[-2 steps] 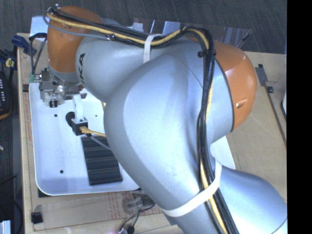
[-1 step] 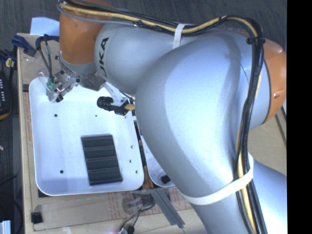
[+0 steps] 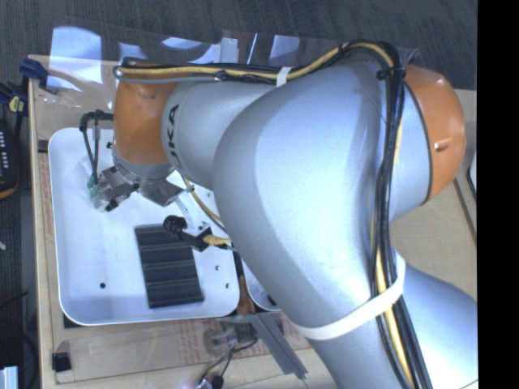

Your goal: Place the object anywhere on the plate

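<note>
I saw the arm (image 3: 324,177) stretched across the bench from the right, hiding most of the right bin. Its gripper (image 3: 107,194) hung over the upper left part of the left bin (image 3: 65,241); I could not tell whether the claw was apart or together, nor whether it held anything. A dark ribbed block (image 3: 169,266) lay flat on that bin's floor, near its front edge, apart from the gripper. A white curved rim (image 3: 258,297) showed just under the arm, possibly the plate.
</note>
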Controlling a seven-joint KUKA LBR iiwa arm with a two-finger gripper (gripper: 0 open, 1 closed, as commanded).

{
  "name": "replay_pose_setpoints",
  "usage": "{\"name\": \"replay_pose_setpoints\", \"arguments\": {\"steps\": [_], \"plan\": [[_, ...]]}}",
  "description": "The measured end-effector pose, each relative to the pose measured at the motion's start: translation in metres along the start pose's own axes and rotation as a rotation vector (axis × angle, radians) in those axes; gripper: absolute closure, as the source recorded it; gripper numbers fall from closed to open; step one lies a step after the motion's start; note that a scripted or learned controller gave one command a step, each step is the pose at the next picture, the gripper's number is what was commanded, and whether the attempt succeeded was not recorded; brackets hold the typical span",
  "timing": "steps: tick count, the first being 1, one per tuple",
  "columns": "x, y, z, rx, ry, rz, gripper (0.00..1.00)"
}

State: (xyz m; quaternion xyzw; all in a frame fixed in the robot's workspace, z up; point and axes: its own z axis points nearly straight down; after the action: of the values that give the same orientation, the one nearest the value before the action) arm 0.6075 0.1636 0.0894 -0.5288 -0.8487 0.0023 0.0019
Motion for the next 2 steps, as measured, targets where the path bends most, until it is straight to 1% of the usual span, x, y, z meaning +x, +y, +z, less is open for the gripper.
{"name": "replay_pose_setpoints", "arguments": {"steps": [1, 2], "plan": [[-0.003, 0.028, -0.078, -0.003, 0.000, 0.387, 1.00], [-0.043, -0.066, -0.117, -0.001, 0.000, -0.067, 1.00]]}}
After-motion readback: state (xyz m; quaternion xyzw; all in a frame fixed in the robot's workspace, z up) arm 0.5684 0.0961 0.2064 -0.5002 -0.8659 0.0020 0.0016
